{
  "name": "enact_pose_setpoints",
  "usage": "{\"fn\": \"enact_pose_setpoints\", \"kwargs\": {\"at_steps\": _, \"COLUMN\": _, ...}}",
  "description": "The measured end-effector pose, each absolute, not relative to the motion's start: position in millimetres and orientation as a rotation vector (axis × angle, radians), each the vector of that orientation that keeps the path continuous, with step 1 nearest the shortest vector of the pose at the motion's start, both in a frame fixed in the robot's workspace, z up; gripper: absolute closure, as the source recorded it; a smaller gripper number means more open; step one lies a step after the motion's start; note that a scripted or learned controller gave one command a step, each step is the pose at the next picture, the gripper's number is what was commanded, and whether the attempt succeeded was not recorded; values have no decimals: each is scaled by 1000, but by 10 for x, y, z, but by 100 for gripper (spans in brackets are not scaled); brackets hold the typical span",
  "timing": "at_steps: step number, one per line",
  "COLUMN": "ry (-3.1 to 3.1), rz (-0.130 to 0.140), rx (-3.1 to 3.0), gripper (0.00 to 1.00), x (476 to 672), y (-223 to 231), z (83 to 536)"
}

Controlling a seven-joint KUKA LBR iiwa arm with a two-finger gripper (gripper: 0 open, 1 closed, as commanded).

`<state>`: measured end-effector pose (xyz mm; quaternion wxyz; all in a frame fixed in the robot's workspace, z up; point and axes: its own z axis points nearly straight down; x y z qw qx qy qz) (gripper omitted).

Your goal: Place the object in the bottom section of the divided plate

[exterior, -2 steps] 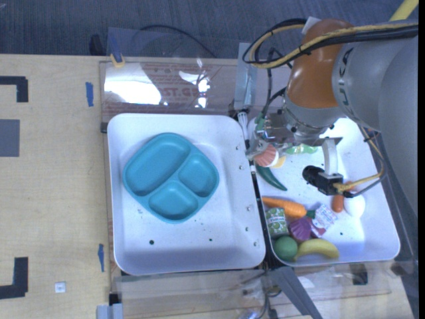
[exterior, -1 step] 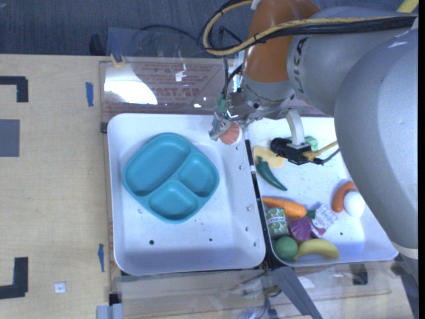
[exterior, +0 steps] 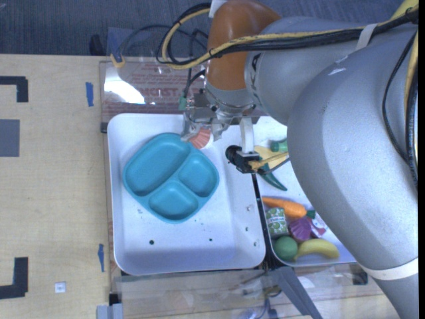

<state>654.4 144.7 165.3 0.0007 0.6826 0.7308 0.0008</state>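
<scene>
Looks clamped on the pinkish food piece point(exterior: 198, 137) in the gripper point(exterior: 199, 130) at the plate point(exterior: 149, 171)'s 1 o'clock rim, so swing toward 6 o'clock, drop low into the bottom section.

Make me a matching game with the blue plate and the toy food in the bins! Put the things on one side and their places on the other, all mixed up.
Things:
1. blue divided plastic plate
2. orange toy carrot
3. yellow toy banana
4. round green toy fruit

Places:
A. right bin, at its near edge, right of the green fruit
B. middle of the left bin
C. right bin, just left of the banana
D. right bin, farther back than the banana and green fruit

Pairs: 1-B, 2-D, 3-A, 4-C
</scene>
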Motion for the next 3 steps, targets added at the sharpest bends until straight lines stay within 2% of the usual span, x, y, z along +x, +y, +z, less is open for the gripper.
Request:
{"fn": "enact_pose_setpoints", "kwargs": {"at_steps": 1, "ry": 2348, "rz": -3, "rx": 2087, "gripper": 100, "x": 6656, "y": 1521, "z": 1316}}
{"fn": "enact_pose_setpoints", "kwargs": {"at_steps": 2, "ry": 2346, "rz": 7, "rx": 2081, "gripper": 100, "x": 6674, "y": 1536, "z": 1453}}
{"fn": "enact_pose_setpoints", "kwargs": {"at_steps": 3, "ry": 2348, "rz": 5, "rx": 2081, "gripper": 0, "x": 6670, "y": 1539, "z": 1444}}
